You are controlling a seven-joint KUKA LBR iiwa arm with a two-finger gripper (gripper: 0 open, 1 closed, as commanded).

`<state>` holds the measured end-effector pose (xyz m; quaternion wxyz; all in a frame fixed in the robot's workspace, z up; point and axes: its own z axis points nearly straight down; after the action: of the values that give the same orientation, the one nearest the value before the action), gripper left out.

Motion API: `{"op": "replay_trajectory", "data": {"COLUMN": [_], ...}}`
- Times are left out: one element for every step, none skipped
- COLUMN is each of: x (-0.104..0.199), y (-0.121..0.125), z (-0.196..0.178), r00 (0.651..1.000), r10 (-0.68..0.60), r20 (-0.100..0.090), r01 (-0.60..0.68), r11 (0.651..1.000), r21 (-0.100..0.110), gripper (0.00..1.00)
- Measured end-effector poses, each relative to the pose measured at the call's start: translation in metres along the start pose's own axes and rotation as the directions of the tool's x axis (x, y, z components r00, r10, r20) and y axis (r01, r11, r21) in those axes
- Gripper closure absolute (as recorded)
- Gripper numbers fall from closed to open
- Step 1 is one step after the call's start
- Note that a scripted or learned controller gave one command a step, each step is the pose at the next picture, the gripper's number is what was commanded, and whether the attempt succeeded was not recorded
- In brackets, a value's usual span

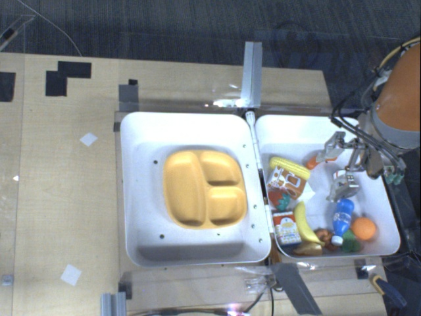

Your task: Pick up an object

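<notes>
Blue bottle [342, 216] lying in the right bin [393, 242] beside an orange [364, 228] and banana [303, 223], gripper [341, 163] hovering just above it, jaws spread and holding nothing, yellow divided tray [202, 188] in the left bin [141, 137]

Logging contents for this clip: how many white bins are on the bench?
2. The left bin holds a yellow divided tray. The right bin holds the small cluttered items, including a banana and an orange, with the hand above it.
</notes>
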<state>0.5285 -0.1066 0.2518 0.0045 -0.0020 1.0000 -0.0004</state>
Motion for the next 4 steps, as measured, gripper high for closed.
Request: {"op": "replay_trajectory", "data": {"x": [-0.052,-0.083,-0.088,-0.087], "y": [-0.092,-0.098,-0.097,-0.097], "z": [0.079,0.139,0.124,0.125], "r00": [0.932,0.772,0.777,0.777], "r10": [0.363,0.636,0.63,0.629], "r20": [-0.004,0.0,0.011,0.01], "r01": [-0.363,-0.636,-0.63,-0.63], "r11": [0.932,0.772,0.777,0.777], "r21": [0.002,0.002,-0.003,-0.003], "gripper": [0.0,0.0,1.0,0.0]}}
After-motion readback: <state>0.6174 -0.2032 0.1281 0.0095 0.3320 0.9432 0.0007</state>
